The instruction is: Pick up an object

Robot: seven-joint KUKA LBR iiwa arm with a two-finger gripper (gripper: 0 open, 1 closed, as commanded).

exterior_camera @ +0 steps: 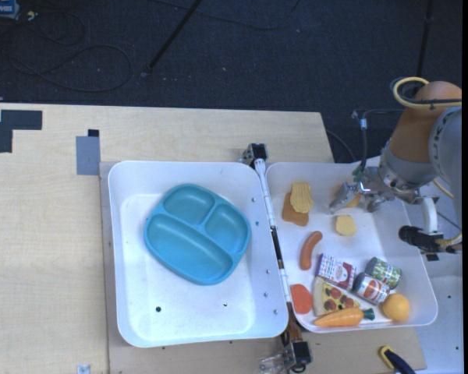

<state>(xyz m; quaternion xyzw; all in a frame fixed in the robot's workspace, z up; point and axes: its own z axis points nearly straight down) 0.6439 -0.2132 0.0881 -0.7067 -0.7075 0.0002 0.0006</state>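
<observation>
A dark carpeted floor (218, 45) with loose black cables runs behind a pale wooden surface (47, 248), which carries two shallow white bins side by side. The left bin (132, 318) holds one thing, a blue divided plate (196, 233), lying toward its far half. The right bin (421, 306) holds the rest: one stack of crackers (300, 198) on a brown slab near the far left corner, one small yellow piece (345, 225), one sausage (310, 249), one red slice (300, 298), one printed carton (335, 271), one pizza wedge (330, 294), one carrot (338, 317), two cans (376, 280) and one orange (395, 308) by the near right corner. The arm's claw (352, 195) hangs over the far part of the right bin, just beyond the yellow piece; I cannot tell how far it is open, and nothing shows between its tips.
</observation>
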